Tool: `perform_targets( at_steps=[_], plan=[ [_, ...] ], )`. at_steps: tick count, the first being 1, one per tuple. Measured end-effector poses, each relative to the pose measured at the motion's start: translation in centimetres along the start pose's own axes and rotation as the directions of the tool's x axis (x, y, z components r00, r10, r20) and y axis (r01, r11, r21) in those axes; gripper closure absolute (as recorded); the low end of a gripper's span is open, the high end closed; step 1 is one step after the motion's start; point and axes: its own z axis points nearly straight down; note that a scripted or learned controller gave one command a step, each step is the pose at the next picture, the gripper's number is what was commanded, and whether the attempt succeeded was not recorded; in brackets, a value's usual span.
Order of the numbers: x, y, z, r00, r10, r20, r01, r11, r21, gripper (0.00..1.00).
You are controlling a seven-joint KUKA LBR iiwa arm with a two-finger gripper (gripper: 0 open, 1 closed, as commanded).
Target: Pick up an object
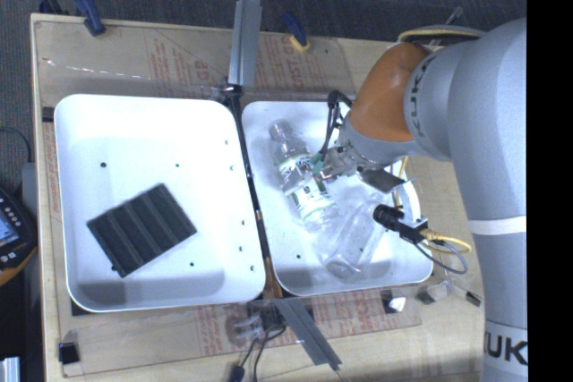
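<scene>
In the right bin (288, 275) lies a clear plastic bottle (295, 174) with a green-and-white label, its cap toward the back. A second clear plastic container (347, 239) lies just in front of it, toward the bin's right front. My gripper (324, 167) is low in this bin, right against the labelled bottle's right side, under the orange wrist band (387, 98). The wrist hides the bin's right part. A black ribbed flat panel (141, 228) lies in the left bin (134, 130).
A metal divider bar (244, 40) stands at the back between the bins. Blue clamps (89, 13) hold the bench's back edge. A cable with a black plug (398, 224) hangs off the wrist over the right bin's right rim.
</scene>
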Motion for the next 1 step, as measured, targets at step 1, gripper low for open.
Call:
perform_targets(
  at_steps=[1],
  plan=[
    [5.27, 2.91, -5.6, 0.999, -0.032, -0.002, 0.032, 0.999, 0.003, 1.0]
  ],
)
